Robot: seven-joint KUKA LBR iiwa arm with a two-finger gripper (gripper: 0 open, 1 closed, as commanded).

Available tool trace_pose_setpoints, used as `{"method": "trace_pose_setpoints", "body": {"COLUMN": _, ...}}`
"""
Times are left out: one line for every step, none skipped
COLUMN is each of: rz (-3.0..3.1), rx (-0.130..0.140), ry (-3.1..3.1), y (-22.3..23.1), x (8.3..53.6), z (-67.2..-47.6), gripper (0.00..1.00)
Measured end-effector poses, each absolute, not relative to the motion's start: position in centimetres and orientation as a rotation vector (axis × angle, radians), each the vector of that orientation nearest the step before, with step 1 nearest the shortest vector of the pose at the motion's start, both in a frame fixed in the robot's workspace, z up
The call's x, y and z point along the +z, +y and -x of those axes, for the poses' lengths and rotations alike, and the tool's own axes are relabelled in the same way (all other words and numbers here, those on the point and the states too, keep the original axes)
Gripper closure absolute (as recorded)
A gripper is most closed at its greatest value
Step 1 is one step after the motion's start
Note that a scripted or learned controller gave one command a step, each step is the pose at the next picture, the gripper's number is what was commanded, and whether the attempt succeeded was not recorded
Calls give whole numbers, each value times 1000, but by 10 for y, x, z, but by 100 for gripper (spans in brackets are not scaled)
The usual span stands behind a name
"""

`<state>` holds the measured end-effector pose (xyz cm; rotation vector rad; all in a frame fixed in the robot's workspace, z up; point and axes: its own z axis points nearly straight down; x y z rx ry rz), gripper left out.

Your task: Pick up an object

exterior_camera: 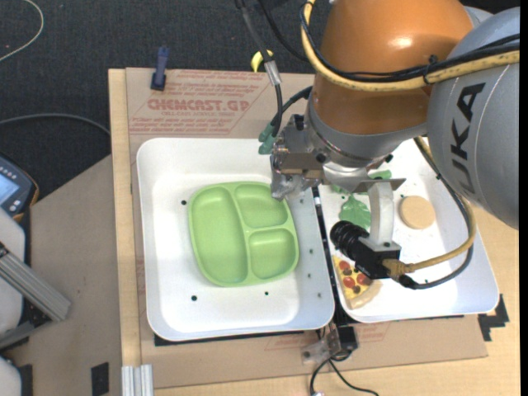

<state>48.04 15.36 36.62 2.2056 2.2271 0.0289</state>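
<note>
Nearest to me, at the front edge of the table (247, 361), a small clip and a dark cable hang just below the seam between the two white bins. In the near corner of the right bin (474, 291) lies a toy pizza slice (356, 283), its red dots showing, partly under a black fitting on the arm's wrist. A little farther back in that bin sits a round tan biscuit-like disc (417, 213), and left of it a green leafy piece (356, 214) peeks out from under the arm. The left bin (161, 246) holds a light green divided tray (242, 233) with three compartments, lying flat and turned a little askew, near the bin's right wall. The claw (290, 172) hangs over the inner walls of the two bins, just at the far right corner of the green tray; I cannot tell from here whether it is spread or pressed together, since the bulky grey and orange arm (388, 64) covers it. Farther back, brown protective board with red lettering (202, 101) lies under the bins, with a blue clip (159, 67) at its far left edge.
</note>
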Motion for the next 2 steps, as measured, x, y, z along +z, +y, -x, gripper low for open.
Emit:
{"method": "trace_pose_setpoints", "body": {"rz": -2217, "rx": 7, "ry": 2220, "y": 165, "x": 355, "z": -539, "gripper": 100}}
{"method": "trace_pose_setpoints", "body": {"rz": -2220, "rx": -9, "ry": 2230, "y": 227, "x": 258, "z": -511, "gripper": 100}}
